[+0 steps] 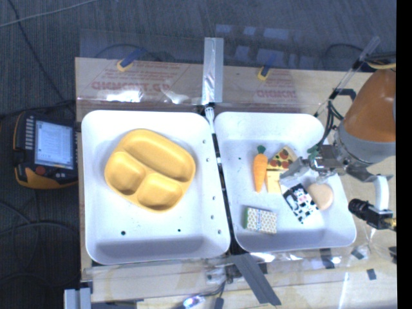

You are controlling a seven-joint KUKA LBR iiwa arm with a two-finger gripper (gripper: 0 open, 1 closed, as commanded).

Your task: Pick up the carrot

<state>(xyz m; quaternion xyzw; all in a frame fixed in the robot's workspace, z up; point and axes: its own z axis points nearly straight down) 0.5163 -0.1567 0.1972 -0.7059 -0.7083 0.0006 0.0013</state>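
The carrot, orange with a green top, lies lengthwise in the right bin, near its left-centre. Its green end points to the back of the bin. My gripper reaches in from the right and hangs low over the bin, a short way right of the carrot, above a pizza-slice toy and a yellow block. Nothing shows between the gripper and the carrot, and they are apart.
In the right bin also lie a black-and-white patterned piece, a beige round piece and a green patterned block. The left bin holds a yellow divided plate. A handheld pendant lies left of the bench.
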